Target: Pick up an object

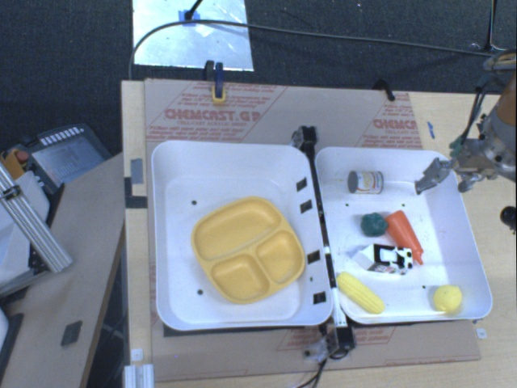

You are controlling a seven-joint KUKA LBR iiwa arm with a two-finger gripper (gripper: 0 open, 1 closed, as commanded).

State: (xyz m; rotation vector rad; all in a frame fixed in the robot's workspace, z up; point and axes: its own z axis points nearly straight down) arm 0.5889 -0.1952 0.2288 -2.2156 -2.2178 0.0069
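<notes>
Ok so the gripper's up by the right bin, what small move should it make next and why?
Probably slide down-left over the right bin, toward the orange carrot. The gripper sits at the bin's upper right with nothing between its fingers, while the carrot, the green object and the small can lie nearby.

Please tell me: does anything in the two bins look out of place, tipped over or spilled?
One small oddity: the small can in the right bin lies on its side, not upright. The yellow divided tray sits at a slant in the left bin. Nothing looks spilled or broken.
</notes>
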